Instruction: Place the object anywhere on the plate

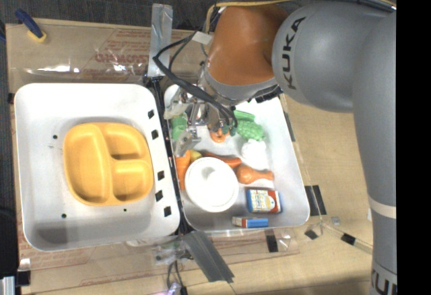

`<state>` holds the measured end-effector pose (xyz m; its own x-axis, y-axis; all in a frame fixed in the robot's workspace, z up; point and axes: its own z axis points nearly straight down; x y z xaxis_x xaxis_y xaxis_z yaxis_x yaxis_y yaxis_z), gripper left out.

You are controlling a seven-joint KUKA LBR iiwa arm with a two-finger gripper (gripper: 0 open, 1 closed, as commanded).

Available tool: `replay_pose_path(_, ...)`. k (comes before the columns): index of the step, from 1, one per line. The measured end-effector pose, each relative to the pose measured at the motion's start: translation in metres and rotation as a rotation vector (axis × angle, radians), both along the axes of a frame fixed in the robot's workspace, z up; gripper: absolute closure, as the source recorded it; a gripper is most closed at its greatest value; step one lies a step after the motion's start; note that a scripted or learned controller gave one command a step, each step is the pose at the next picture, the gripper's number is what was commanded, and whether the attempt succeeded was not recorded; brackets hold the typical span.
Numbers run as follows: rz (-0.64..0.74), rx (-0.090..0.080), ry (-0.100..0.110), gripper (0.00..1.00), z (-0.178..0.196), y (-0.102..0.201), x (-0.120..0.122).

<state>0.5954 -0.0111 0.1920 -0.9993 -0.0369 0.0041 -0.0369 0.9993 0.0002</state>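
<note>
Brown tabletop [330, 145] carries two white bins. At centre left, the left bin [34, 152] holds a yellow divided plate [108, 162] with bare white floor all round it. Right of centre, the right bin [293, 172] is crowded (white bowl [211, 184], carrot [182, 169], green toys [250, 128]). At its upper edge hangs the claw [202, 122]; whether it grips anything I cannot tell.

From my seat, the left bin [34, 152] offers the open room: bare white floor lies all around the yellow plate [108, 162], and nothing stands over it. The right bin [293, 172] is crowded. The white bowl [211, 184], the orange carrot [183, 169], the green pieces [250, 128] and the small carton [262, 201] lie close together, and the arm [323, 58] overhangs its far half.
</note>
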Motion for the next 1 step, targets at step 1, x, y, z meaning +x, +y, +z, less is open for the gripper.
replay_pose_path(1,-0.218,-0.001,0.001,0.0,0.0085,0.0598,-0.0253)
